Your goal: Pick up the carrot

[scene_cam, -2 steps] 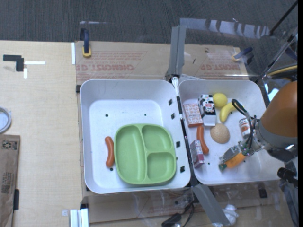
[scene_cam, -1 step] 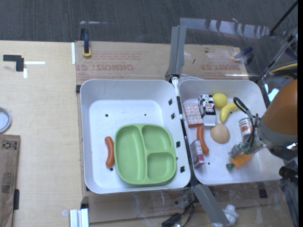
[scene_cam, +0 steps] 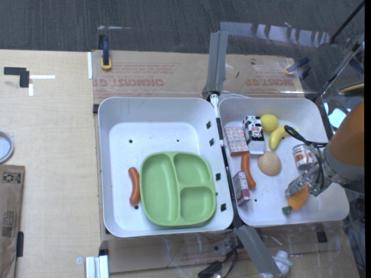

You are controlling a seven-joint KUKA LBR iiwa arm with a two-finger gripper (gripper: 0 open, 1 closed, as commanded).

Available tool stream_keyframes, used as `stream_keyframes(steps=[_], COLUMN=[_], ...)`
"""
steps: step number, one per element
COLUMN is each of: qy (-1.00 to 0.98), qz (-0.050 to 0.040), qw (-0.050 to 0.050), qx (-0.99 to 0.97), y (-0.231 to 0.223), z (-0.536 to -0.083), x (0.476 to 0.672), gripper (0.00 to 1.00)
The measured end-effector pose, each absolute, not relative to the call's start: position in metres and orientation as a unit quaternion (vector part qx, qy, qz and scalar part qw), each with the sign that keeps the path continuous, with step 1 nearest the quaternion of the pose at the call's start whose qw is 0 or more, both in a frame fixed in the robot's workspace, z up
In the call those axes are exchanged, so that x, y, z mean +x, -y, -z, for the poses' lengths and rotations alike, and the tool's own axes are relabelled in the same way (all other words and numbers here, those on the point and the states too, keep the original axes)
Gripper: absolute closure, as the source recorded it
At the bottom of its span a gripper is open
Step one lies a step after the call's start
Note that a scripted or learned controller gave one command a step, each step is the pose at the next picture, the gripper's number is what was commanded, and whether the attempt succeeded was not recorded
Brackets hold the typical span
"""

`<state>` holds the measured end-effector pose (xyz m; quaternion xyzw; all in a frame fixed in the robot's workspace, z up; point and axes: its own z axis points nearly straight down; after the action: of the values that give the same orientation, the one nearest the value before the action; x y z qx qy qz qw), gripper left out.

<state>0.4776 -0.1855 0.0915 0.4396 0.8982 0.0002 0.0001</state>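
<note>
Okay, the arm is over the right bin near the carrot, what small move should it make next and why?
Probably a short descent straight onto the carrot. The tool sits right over the carrot's upper end near the right bin's front right corner, with the can just behind it. I cannot tell whether the carrot is already gripped.

Small orange carrot (scene_cam: 297, 200) with a green stem end, lying tilted near the right bin's (scene_cam: 324, 215) front right corner, upper end partly hidden by the gripper (scene_cam: 302, 185)
</note>
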Motion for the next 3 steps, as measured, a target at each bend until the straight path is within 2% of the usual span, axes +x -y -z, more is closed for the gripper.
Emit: stream_keyframes(steps=[1, 2, 3], qy=[-0.818, -0.818, -0.823], qz=[0.0004, 0.0004, 0.0007], qw=[0.000, 0.000, -0.001], qx=[0.575, 0.575, 0.567], y=[0.090, 0.091, 0.167], z=[-0.191, -0.191, -0.126], x=[0.478, 0.478, 0.477], gripper=[1.00, 0.00, 0.00])
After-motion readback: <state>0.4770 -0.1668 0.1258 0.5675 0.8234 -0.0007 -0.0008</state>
